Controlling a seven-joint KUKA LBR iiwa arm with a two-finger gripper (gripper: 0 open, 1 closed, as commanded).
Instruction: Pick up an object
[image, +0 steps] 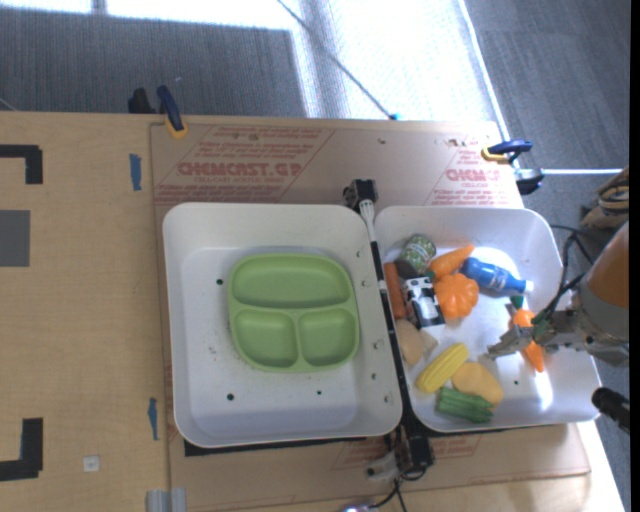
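The right white bin holds several toy foods: a blue bottle, an orange pumpkin-like piece, an orange carrot, a yellow corn cob, a yellow lump and a green vegetable. My gripper reaches in from the right and is low over the bin's right side. A small orange piece lies right at the gripper. I cannot make out whether it is gripped or just lying beside it.
The left white bin holds a green three-part plate. A black-and-white item and a dark green ball lie near the divider between the bins. Cables run by the right bin's outer edge.
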